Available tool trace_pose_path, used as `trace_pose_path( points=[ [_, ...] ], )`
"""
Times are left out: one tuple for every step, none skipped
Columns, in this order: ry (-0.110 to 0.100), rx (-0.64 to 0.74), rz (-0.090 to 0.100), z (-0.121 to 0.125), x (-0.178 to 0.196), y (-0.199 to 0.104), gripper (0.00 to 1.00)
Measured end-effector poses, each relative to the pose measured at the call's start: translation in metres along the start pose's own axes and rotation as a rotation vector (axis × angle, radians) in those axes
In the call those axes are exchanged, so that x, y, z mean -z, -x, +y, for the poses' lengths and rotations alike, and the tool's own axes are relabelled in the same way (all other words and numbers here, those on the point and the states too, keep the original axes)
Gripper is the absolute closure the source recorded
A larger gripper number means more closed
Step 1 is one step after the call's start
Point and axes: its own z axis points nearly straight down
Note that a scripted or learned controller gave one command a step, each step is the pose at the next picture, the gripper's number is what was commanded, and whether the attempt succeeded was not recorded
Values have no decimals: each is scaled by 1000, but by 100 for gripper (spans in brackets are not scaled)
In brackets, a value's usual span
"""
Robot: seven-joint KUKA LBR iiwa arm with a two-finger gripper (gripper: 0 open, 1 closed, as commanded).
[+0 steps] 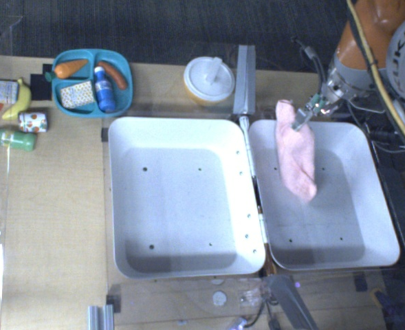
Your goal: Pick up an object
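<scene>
The hand is pinched onto the top edge of a pink cloth, grasping it there. The cloth hangs from the hand over the right bin, its long axis running down and toward the bin's middle, the lower end seemingly just above the floor. Left bin sits alongside; a blue tray rests far off on the desk.

A limp pink cloth hangs lengthwise over the right bin's back-left part.
</scene>
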Motion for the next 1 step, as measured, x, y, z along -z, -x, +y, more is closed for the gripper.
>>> trace_pose_path(
  points=[
    [1,263,1,6,-27,-8,100]
  ],
)
